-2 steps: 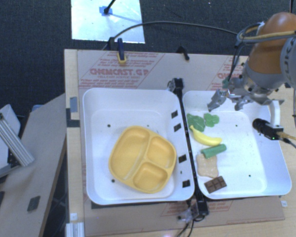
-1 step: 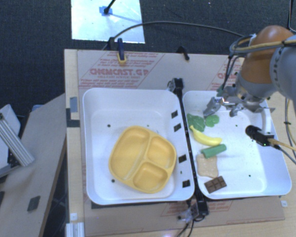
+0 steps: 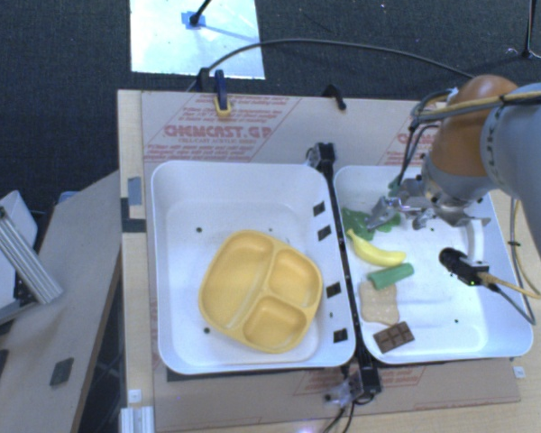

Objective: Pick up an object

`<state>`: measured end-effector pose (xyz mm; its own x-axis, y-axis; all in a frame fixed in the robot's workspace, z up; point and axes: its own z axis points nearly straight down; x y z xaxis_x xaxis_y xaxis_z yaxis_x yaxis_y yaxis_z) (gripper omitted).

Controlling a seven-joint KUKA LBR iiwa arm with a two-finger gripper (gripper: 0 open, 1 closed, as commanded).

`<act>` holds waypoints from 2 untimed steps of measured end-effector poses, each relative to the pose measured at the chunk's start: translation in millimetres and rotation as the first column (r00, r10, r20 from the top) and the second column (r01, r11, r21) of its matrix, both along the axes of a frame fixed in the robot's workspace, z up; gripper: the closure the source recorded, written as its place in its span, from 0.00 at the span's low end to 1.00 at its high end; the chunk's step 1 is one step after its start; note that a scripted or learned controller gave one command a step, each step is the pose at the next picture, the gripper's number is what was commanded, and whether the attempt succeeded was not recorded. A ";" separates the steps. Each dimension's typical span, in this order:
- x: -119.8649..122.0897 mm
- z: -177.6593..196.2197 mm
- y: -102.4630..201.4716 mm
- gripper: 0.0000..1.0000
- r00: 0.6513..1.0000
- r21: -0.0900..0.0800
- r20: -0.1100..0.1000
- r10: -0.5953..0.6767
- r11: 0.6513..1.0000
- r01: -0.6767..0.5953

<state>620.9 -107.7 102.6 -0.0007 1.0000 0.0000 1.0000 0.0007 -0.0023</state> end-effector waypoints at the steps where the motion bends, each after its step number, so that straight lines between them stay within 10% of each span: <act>1: 0.8 -18.0 0.3 0.00 1.000 0.000 0.004 0.000 1.000 0.000; 2: 2.2 -5.7 0.4 1.00 1.000 0.000 0.008 0.001 1.000 -0.001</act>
<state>623.2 -107.3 96.9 -0.0016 1.0000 -0.0004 1.0000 0.0016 0.0052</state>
